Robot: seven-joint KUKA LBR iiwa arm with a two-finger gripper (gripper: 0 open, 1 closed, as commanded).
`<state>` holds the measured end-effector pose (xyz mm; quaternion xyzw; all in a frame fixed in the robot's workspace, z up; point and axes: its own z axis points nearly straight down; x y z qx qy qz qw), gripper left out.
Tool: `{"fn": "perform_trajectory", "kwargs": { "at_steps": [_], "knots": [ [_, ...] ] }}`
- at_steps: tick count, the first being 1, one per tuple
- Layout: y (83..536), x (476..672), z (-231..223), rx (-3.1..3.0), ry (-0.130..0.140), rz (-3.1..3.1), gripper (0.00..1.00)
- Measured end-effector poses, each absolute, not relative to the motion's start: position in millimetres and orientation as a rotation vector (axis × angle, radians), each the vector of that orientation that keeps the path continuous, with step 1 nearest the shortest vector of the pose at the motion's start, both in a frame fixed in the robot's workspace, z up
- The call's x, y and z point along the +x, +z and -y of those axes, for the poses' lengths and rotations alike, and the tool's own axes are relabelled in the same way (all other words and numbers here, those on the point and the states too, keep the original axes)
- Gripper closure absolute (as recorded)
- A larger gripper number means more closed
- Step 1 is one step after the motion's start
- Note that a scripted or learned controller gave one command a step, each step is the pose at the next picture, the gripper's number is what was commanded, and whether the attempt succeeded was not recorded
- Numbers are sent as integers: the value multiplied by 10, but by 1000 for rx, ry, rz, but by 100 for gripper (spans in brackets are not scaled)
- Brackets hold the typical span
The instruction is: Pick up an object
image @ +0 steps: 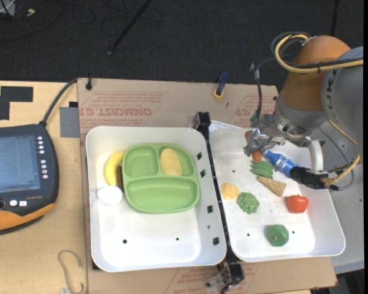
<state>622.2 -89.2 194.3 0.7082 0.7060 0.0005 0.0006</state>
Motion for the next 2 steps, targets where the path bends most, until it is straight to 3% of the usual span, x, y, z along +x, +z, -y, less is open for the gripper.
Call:
{"fn": "perform_trajectory", "kwargs": {
  "at_steps": [1,2],
  "knots": [
    [2299,6227,908,2221,1,-2221,100],
    [2241,5930,474,2222,-4,-2228,100]
  ]
}}
